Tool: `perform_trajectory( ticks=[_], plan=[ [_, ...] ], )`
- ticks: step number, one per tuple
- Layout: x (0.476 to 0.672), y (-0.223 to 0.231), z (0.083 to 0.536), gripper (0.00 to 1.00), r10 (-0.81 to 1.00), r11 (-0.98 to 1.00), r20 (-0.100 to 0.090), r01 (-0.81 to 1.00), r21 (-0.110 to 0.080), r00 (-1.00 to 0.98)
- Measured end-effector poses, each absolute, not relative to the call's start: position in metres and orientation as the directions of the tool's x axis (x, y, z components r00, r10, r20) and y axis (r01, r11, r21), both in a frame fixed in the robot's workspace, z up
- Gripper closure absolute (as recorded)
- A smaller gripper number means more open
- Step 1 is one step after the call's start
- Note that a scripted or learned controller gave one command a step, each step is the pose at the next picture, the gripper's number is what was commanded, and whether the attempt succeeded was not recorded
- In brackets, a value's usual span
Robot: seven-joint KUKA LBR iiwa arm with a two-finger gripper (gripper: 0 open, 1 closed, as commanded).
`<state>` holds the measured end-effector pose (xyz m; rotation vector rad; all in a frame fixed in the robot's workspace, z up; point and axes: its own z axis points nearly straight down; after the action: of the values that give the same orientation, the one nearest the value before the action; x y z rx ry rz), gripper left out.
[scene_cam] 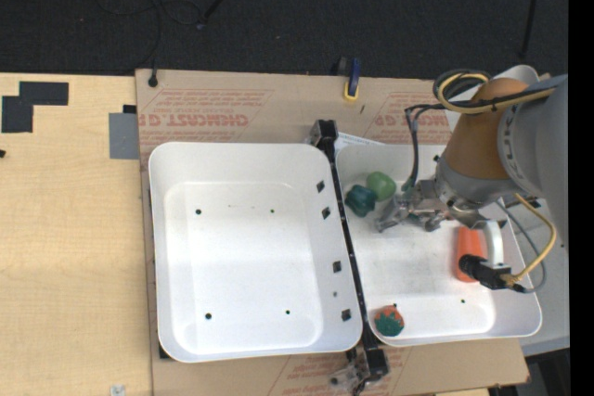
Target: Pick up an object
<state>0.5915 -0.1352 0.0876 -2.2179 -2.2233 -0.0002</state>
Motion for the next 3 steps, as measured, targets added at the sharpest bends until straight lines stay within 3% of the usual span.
perform_trajectory(
  ticks=[1,2,3],
  plan=[
    [0.640,-0.088,0.086,0.00,1.000,0.007,0.004,1.000,-0.012,-0.007],
    [0.580,-0.139,0.087,0.00,1.000,-0.005,-0.001,1.000,-0.008,0.005],
    [0.582,-0.137,0.097,1.00,1.000,-0.003,0.002,1.000,-0.006,0.003]
  ],
)
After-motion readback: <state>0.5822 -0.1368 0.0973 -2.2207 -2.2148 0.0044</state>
